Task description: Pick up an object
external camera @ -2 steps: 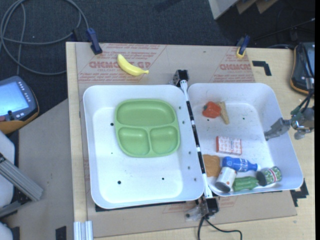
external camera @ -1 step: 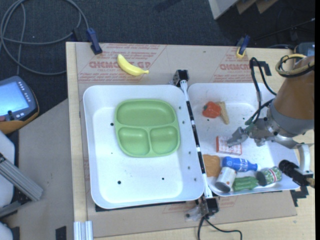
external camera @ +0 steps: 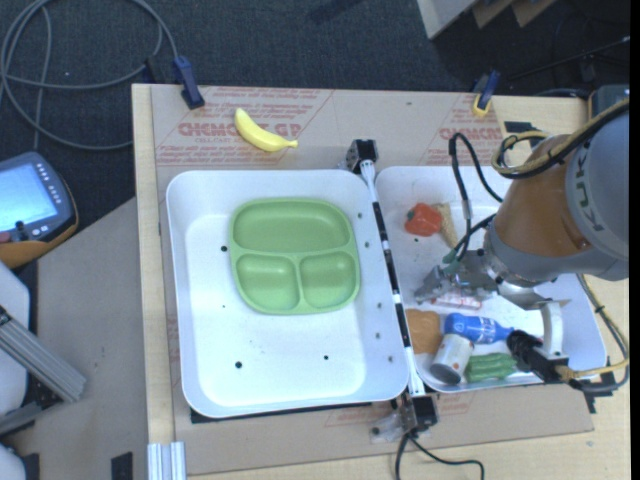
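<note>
The right bin [external camera: 420,180] holds a red pepper-like toy [external camera: 424,220] near its far side. Along its near side lie a blue bottle [external camera: 476,328], a green toy [external camera: 488,367], a pale can [external camera: 450,359] and an orange-brown piece [external camera: 424,329]. My gripper [external camera: 443,284] hangs low over the middle of this bin, just above the blue bottle and near a flat pink-and-white item [external camera: 466,301]. The arm's grey and orange wrist [external camera: 540,218] covers the bin's right part.
A green divided plate [external camera: 295,254] lies in the left bin [external camera: 200,298]. A yellow banana [external camera: 262,132] rests on the cardboard bench beyond the bins. Blue clamps [external camera: 187,80] hold the bench's far edge. Cables loop above the right bin.
</note>
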### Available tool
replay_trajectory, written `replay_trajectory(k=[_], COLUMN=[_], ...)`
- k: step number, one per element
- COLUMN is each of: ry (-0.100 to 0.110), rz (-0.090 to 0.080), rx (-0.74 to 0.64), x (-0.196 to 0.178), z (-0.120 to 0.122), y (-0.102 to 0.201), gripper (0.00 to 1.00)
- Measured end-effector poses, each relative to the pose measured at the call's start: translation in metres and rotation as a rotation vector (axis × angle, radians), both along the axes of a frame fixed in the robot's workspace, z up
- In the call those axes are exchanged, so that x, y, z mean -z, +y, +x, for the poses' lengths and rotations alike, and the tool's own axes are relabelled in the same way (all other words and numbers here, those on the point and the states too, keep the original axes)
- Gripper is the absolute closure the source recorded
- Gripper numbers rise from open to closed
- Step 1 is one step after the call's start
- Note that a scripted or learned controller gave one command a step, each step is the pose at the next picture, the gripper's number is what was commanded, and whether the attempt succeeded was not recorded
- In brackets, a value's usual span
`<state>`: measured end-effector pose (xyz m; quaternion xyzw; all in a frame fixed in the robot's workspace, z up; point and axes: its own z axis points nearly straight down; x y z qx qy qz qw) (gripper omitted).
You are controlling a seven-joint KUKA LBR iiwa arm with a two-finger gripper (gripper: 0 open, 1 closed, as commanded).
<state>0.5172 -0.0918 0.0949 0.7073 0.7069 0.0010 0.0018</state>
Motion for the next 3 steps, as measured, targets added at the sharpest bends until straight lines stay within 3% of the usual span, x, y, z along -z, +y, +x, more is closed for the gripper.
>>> replay_trajectory(k=[1, 2, 3], ry=[-0.003, -0.009, -0.007], rz=[-0.001, 0.001, 0.001], rx=[0.000, -0.001, -0.001], x=[0.007, -0.005, -0.004], z=[0.014, 0.016, 0.016], y=[-0.007, -0.005, -0.005], gripper=[0.00, 1.00, 0.00])
